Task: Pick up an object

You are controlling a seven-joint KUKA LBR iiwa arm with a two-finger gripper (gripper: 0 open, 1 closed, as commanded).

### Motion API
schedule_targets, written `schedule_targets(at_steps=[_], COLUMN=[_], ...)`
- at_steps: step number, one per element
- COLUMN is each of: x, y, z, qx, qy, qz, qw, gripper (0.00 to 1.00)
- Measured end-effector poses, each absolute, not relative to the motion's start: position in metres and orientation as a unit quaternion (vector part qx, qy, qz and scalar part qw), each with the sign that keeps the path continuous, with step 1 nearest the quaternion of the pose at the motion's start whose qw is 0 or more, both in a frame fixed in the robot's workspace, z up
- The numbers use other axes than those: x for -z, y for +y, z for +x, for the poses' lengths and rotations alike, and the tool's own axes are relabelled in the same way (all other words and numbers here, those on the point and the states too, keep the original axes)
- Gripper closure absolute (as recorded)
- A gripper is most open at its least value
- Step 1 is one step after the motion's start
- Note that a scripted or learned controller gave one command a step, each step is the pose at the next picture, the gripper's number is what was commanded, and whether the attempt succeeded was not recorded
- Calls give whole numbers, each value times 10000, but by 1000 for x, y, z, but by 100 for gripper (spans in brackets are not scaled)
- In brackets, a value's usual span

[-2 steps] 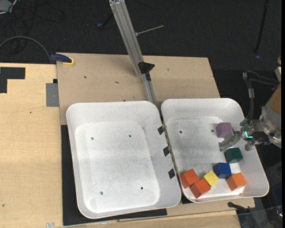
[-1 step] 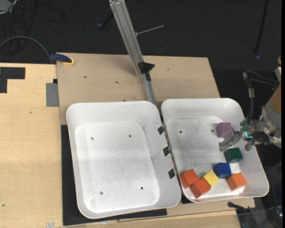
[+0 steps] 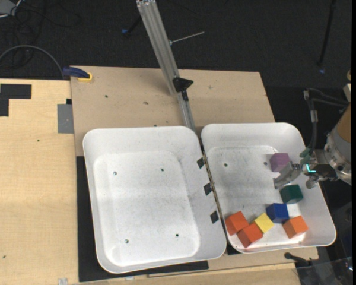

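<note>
Several small blocks lie in the right bin [image 3: 249, 136]. A purple block [image 3: 279, 161] sits near its right side and a dark green block [image 3: 292, 193] lies just below it. Along the front edge are a blue block [image 3: 277, 211], a white block [image 3: 293, 209], a yellow block [image 3: 263, 222] and three orange-red blocks [image 3: 236, 221] [image 3: 250, 234] [image 3: 295, 225]. My gripper [image 3: 298, 181] reaches in from the right and hovers between the purple and green blocks. Its fingers [image 3: 286, 178] stand spread open with nothing between them.
The left bin [image 3: 101, 141] lies beside the right one, with black clips [image 3: 206, 188] along the shared rim. A slanted aluminium rail [image 3: 163, 49] rises behind the bins. The wooden bench [image 3: 29, 159] extends to the left.
</note>
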State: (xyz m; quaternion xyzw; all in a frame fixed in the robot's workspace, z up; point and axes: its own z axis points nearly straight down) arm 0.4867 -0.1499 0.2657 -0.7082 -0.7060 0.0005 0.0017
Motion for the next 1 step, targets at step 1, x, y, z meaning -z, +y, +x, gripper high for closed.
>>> schedule_targets(at_steps=[1], x=[-91], y=[-101], z=[488], qx=[9], qy=[-7057], qz=[-7085], qw=[-6], gripper=[0])
